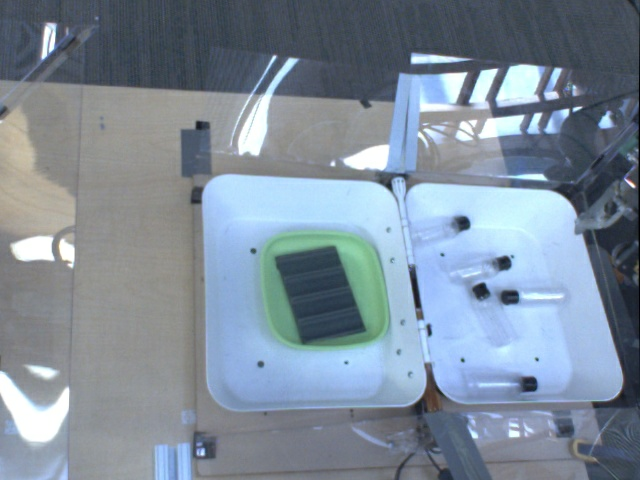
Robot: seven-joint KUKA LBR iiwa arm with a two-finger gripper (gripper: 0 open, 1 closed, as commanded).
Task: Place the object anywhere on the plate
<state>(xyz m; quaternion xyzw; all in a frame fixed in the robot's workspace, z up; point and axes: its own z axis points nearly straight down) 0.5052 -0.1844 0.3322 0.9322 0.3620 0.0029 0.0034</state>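
Sitting flat on the green plate (372, 268) in the left bin (225, 368): dark ridged block (318, 294). Capped clear vials (500, 382) lying scattered in the right bin (590, 358). Pincer state: cannot tell.

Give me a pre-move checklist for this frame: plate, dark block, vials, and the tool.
1. Green plate sits flat in the left bin: ok.
2. Dark ribbed block lies fully on the plate: ok.
3. Black-capped clear vials all inside the right bin: ok.
4. Divider between bins free of objects: ok.
5. Tool open or shut: cannot tell.
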